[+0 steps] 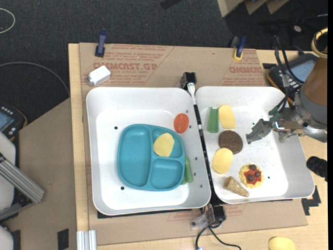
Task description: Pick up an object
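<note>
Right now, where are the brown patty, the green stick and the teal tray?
brown patty (230, 140), camera view, its centre.
green stick (213, 120), camera view, mid-length.
teal tray (134, 158), camera view, bare large left compartment.

Right bin (291, 189): left half crowded with green block (213, 119), yellow pieces, brown disc (230, 140), wedge (235, 187); right half bare floor, open passage. Left bin (104, 105): teal tray (136, 158) fills centre; rim strips free.

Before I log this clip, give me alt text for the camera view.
The end effector hovers over the right bin, beside a brown disc, holding nothing. That bin also holds yellow, green and tan toy foods; the left bin holds a teal divided plate carrying a yellow piece.
</note>
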You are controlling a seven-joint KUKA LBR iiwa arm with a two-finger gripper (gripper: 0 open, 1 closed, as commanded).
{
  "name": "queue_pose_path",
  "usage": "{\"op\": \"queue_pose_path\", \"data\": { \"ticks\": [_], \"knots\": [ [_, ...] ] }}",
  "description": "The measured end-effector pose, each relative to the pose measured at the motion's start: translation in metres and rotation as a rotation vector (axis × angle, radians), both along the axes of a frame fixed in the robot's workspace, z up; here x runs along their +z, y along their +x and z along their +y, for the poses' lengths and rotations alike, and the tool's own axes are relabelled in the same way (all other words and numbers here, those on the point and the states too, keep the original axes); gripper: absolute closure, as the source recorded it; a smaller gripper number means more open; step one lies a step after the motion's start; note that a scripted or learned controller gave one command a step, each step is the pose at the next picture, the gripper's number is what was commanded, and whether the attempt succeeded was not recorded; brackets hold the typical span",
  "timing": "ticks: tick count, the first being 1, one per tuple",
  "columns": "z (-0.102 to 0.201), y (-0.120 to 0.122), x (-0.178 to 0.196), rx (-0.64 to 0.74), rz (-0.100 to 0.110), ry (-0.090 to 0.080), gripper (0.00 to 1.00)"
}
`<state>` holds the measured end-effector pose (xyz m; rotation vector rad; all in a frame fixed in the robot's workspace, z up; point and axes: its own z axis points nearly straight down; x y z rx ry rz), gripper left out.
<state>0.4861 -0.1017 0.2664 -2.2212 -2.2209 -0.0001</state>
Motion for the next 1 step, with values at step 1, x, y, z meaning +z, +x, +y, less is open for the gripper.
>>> {"op": "queue_pose_path", "data": {
  "ticks": [1],
  "knots": [
    [0.1050, -0.0092, -0.0869, 0.011, 0.012, 0.005, 0.00]
  ]
}}
